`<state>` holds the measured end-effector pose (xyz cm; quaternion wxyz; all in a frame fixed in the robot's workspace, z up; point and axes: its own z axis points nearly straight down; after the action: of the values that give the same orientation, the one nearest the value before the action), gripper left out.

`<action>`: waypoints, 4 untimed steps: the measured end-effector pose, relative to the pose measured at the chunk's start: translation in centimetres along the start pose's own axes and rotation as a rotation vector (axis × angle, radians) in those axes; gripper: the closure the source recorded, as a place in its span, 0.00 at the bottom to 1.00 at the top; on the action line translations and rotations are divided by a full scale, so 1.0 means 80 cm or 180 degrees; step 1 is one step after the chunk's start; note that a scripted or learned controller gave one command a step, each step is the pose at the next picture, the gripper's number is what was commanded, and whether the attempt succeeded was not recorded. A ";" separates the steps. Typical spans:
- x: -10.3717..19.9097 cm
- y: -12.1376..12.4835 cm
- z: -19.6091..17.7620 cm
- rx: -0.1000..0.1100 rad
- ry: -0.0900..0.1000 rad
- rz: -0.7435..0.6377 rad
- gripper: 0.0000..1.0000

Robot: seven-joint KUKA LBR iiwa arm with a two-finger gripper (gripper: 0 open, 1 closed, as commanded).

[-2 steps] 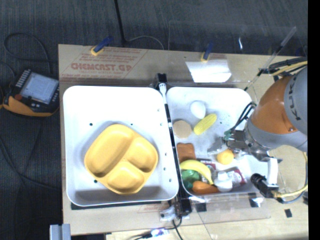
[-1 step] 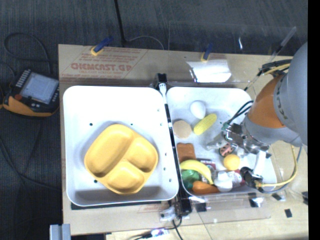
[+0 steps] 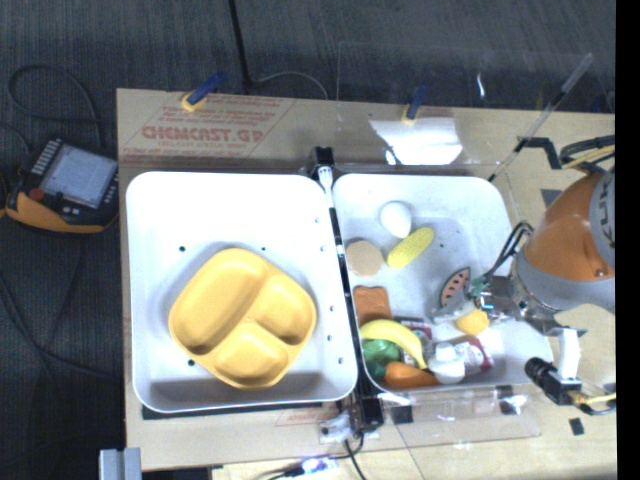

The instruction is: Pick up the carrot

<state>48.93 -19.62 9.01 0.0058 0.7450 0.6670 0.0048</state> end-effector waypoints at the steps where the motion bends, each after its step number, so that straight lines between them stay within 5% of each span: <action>1: -0.003 0.030 0.002 0.0092 0.0085 0.0611 0.00; 2: -0.005 0.001 0.000 -0.0007 -0.0006 -0.0610 0.00; 3: 0.011 0.110 0.003 0.0019 -0.0007 -0.1439 0.00; 4: -0.024 0.052 -0.001 -0.0018 0.0005 -0.2086 0.00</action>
<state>52.87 -21.99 9.11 0.0086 0.4906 0.8713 0.0051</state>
